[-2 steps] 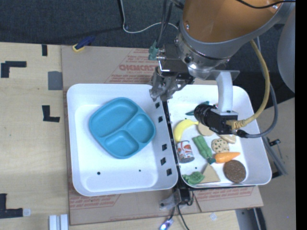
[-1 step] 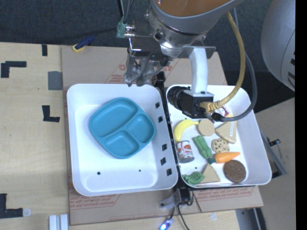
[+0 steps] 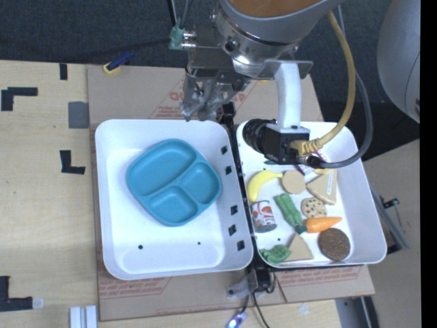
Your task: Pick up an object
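While hand (image 3: 205, 104) hovers at left bin's far rim, grip state unclear, banana (image 3: 261, 182) lies right-up to left-down.

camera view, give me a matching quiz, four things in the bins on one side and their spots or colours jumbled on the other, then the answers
Things:
1. divided plate
2. banana
3. carrot
4. round brown cookie

Descriptions:
A. orange, lying just above the brown cookie
B. blue, alone in the left bin
C. at the near right corner of the right bin
D. yellow, close to the divider between the bins

Pairs: 1-B, 2-D, 3-A, 4-C
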Controlling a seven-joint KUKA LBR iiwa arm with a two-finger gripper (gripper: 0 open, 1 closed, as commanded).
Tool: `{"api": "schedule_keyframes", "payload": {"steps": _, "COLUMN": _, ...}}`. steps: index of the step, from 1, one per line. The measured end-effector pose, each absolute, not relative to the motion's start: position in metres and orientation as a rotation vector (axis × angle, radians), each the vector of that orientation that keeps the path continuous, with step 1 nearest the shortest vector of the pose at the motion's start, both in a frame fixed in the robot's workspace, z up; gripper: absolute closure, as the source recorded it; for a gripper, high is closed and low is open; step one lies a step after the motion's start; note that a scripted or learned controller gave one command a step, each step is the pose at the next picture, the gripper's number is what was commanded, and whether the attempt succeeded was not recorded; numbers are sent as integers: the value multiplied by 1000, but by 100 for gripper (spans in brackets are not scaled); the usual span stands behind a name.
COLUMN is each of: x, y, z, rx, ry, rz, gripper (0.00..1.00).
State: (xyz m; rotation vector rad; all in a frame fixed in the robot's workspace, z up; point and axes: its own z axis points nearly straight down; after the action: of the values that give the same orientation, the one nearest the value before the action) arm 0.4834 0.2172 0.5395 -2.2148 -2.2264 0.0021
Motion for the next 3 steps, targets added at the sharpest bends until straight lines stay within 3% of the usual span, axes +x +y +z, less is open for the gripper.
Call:
{"api": "schedule_keyframes", "payload": {"steps": 1, "x": 483, "y": 218, "z": 549, "rx": -2213, "ry": -2228, "rz": 4, "gripper": 100}}
{"api": "schedule_keyframes", "payload": {"steps": 2, "x": 482, "y": 227, "z": 386, "rx": -2215, "ry": -2218, "rz": 30, "gripper": 100}}
{"api": "schedule_keyframes", "payload": {"steps": 3, "x": 484, "y": 234, "z": 450, "rx": -2219, "ry": -2226, "rz": -7, "gripper": 100}}
